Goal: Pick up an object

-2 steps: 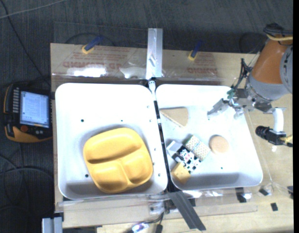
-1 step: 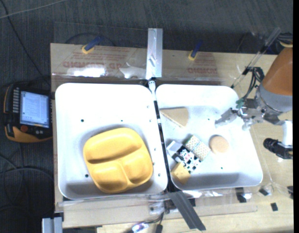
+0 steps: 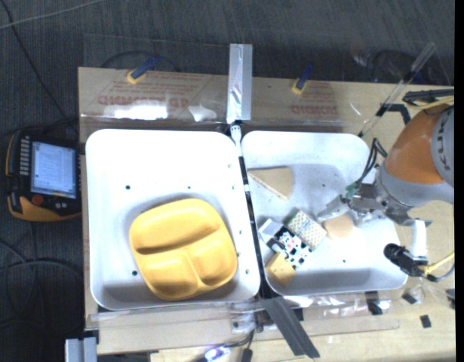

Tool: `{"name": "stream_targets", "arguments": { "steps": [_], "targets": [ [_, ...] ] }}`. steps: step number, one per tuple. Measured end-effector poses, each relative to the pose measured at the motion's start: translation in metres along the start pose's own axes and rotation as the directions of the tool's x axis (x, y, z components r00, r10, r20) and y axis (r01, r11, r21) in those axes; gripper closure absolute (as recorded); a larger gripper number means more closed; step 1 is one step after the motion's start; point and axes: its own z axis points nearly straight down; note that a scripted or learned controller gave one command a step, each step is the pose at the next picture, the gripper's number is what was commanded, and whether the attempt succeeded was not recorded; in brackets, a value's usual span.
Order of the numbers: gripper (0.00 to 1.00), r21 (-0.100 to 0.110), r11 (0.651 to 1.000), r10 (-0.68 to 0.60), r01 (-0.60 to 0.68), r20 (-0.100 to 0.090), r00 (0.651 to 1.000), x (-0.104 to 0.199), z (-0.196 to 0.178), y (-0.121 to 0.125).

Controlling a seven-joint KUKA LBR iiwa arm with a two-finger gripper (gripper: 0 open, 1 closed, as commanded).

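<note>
While the gripper (image 3: pixel 351 204) hangs over the right bin (image 3: pixel 314 145), I can't tell its grip state. Just left of it lies a tan block (image 3: pixel 338 226); further left, a patterned box (image 3: pixel 299 237). Yellow tray (image 3: pixel 184 246) fills the left bin (image 3: pixel 111 202).

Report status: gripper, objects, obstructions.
Gripper low over right bin, grasp unconfirmed. Small tan block beside it. Patterned box close by. Yellow tray in left bin.

the wooden bench (image 3: pixel 330 100) bears two white bins touching side by side: left bin (image 3: pixel 111 157), right bin (image 3: pixel 322 145).
</note>
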Motion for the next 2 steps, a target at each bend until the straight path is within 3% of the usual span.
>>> {"name": "stream_targets", "arguments": {
  "steps": [1,2],
  "targets": [
    [1.00,0.004,1.000,0.003,-0.003,0.003,1.000,-0.002,-0.007,-0.001],
    [1.00,0.004,1.000,0.022,-0.022,0.010,1.000,0.026,-0.096,0.053]
  ]
}}
